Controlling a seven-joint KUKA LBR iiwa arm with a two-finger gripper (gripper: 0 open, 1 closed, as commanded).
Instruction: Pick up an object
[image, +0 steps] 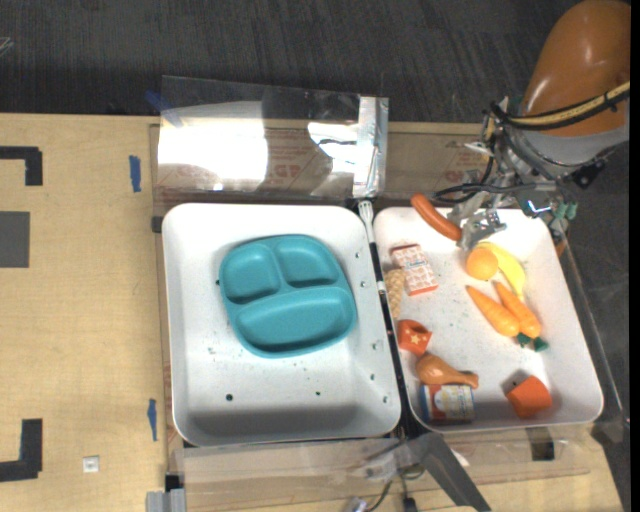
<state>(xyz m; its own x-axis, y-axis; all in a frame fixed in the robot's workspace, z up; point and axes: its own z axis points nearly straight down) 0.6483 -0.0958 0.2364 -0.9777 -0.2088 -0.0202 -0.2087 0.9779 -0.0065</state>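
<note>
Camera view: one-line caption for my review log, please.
Gripper hovers over the right bin's far end, near a hot dog and lemon; teal tray fills left bin.

Single fixed camera above bench (70, 300), slanted down on both bins (185, 300).

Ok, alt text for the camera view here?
The claw hangs over the far end of the right bin, above a sausage and a lemon, among toy foods. The left bin bears a teal tray.
</note>
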